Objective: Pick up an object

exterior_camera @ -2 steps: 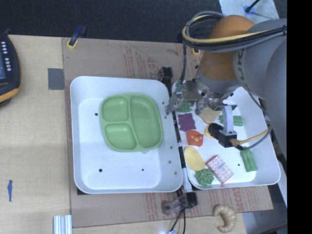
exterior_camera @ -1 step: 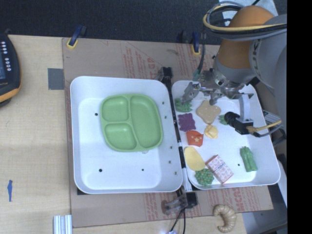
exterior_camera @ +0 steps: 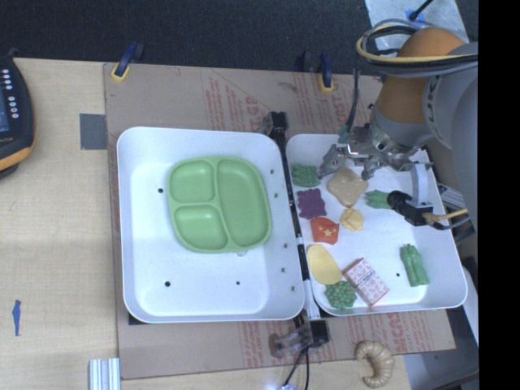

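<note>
The step in hand looked like the descent to a grasp, not the lift. The grey arm with its orange band (exterior_camera: 404, 96) reached in from three o'clock and hung over the upper part of the right-hand shallow white bin (exterior_camera: 443, 292). Its end effector (exterior_camera: 351, 162) sat low at about twelve o'clock of that bin's contents, just above a tan, bread-like toy piece (exterior_camera: 347, 188). Whether the end effector was spread or pinching could not be told from this angle, and nothing showed clearly between its tips, so no hold could be claimed.

The candidates lay loose in the right bin: a purple toy piece (exterior_camera: 309, 202) at nine o'clock of the tan one, a red piece with a yellow star (exterior_camera: 325, 230) at seven o'clock, a small yellow lump (exterior_camera: 352, 218) at six o'clock, and a green ridged vegetable (exterior_camera: 413, 264) well apart toward four o'clock. The left-hand white bin (exterior_camera: 142, 291) carried a light green divided plate (exterior_camera: 218, 204).

The next move probably called for settling squarely over the tan piece, closing on it alone, then rising straight.
</note>
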